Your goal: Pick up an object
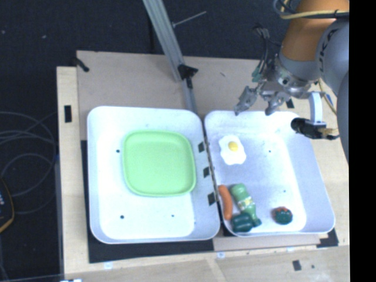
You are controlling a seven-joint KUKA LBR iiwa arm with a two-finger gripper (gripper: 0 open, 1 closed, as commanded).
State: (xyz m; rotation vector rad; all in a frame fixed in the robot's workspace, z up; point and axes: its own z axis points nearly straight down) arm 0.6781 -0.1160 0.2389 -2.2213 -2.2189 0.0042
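Observation:
My gripper [257, 106] hangs above the far edge of the right bin [305, 157], open, with nothing between its fingers. Below it in that bin lies a fried egg toy [232, 150] near the left wall. Further toward the front sit an orange carrot [225, 201], a green bottle-like toy [242, 198] with a dark green piece [243, 221] at its end, and a small green and red round thing [282, 215] at the front right. All of these are well apart from the gripper.
The left bin [106, 157] holds a light green square plate [158, 163]. A grey metal pole [167, 34] slants across the back of the bench to the bins' far edge. Bare bin floor lies between the egg and the right wall.

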